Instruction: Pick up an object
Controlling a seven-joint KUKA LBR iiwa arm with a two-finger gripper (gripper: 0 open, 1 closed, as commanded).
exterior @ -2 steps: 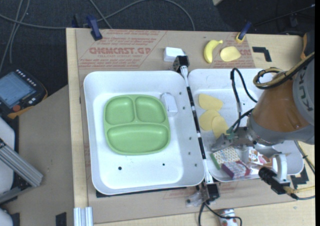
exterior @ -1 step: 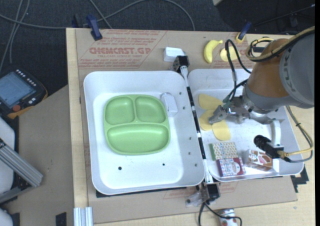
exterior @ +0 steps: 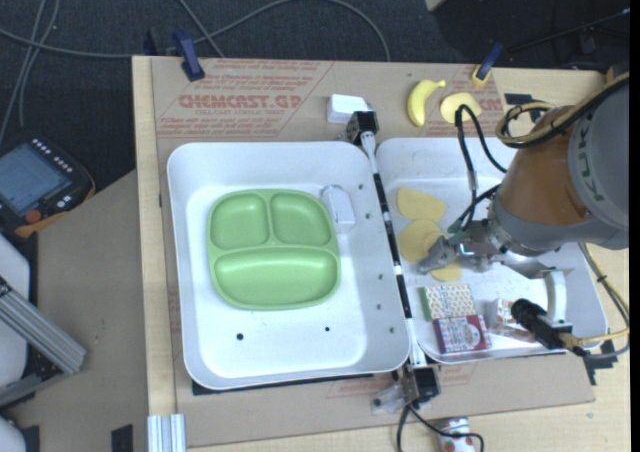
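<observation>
We see gripper low in right bin, over yellow chips; fingers' state: cannot tell. Green tray in left bin.

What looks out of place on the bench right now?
Two banana-shaped yellow pieces lie on the bench board behind the right bin, outside both bins. In the left bin, the green divided plate sits flat and squarely placed. Nothing looks spilled or broken.
</observation>
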